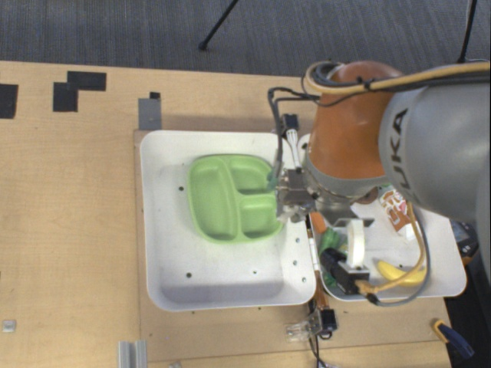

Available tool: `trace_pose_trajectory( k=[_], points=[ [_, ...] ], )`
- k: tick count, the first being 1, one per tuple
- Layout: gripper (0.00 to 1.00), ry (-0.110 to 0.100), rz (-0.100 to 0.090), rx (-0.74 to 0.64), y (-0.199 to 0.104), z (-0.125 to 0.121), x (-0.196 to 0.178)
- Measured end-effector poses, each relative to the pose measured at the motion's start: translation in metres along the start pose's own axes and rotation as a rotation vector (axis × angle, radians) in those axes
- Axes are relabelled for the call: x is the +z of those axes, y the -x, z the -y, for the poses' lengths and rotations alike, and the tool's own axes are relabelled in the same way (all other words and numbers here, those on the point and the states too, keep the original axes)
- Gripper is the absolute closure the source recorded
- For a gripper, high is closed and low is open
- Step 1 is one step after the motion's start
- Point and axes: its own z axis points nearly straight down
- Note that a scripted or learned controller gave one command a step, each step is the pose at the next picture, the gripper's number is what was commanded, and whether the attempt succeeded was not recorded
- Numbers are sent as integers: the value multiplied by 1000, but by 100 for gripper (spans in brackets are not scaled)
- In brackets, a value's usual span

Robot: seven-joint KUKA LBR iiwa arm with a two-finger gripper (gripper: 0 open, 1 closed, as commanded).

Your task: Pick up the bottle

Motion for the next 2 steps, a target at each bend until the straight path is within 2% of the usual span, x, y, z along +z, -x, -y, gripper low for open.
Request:
trace_pose_trajectory(
  k=[1, 2],
  points=[
    [100, 0, -2, -216, -97, -1, 14],
    [100, 2, -2, -218, -96, -2, 4]
  ],
)
